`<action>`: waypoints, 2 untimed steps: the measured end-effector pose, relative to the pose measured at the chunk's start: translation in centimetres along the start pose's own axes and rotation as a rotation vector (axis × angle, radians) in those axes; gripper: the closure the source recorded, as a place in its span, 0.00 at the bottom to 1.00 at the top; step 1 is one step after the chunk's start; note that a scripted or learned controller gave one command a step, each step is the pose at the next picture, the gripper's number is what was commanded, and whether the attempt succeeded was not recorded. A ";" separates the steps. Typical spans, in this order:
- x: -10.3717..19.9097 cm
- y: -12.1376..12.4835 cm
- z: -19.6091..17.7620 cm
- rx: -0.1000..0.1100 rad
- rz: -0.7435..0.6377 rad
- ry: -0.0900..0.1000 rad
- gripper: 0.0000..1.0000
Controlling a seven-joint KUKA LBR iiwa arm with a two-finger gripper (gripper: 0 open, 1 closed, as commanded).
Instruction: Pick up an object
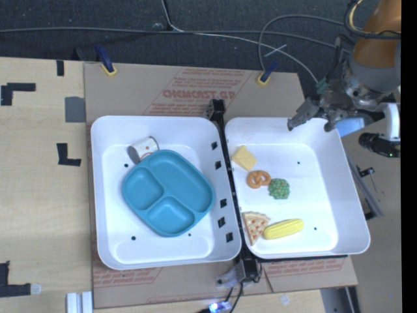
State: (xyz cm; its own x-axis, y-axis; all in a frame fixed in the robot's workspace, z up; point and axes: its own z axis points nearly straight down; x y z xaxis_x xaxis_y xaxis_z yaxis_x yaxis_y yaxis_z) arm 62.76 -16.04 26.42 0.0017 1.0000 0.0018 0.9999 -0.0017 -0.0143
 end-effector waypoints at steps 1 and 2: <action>0.0 0.2 -0.8 -0.013 -0.003 -0.002 0.00; -0.4 0.7 3.6 -0.011 -0.003 -0.003 0.00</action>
State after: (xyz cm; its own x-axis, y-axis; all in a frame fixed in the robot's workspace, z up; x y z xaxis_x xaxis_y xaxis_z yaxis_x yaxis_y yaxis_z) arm 63.36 -16.43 22.80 -0.0012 1.0000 -0.0014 1.0000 0.0012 -0.0028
